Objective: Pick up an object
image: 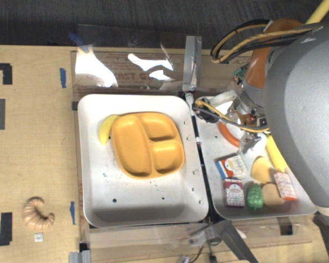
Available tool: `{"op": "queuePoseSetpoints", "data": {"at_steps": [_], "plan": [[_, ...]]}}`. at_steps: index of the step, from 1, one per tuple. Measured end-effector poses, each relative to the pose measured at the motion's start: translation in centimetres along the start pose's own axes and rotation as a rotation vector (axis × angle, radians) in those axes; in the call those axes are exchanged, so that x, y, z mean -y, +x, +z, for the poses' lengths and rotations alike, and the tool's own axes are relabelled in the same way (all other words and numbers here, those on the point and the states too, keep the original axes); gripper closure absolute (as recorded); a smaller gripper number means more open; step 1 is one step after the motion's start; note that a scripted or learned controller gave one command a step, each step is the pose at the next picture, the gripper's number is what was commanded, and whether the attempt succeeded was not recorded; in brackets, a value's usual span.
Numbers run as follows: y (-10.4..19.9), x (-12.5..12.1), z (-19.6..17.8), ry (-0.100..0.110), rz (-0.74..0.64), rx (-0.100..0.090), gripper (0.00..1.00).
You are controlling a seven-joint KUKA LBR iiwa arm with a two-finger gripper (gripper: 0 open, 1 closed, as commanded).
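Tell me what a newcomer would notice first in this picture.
The orange tray fills the middle of the left bin, with a banana peeking out at its left edge. The grey arm looms over the right bin, its tool low above a cluster of small packages.

Two bins side by side on the bench: left bin and right bin, touching along a shared edge. In the left bin, a divided tray near the middle, with a banana tucked just beside its left edge, partly under it. In the right bin, a cluster toward the front: a small carton, a broccoli-like piece just right of it, a flat packet behind the carton, a lemon-like piece right of the packet. Over the right bin's back part, the gripper, arm covering the right side. Outside the bins, on the bench to the front left, a croissant, well apart from the left bin
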State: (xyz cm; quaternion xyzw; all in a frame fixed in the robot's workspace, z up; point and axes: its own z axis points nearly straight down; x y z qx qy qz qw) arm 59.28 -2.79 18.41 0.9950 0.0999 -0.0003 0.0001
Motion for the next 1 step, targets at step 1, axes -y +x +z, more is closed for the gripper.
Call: {"op": "queuePoseSetpoints", "data": {"at_steps": [1], "plan": [[4.24,0.1,0.04,0.002,-0.001,0.0,0.0]]}}
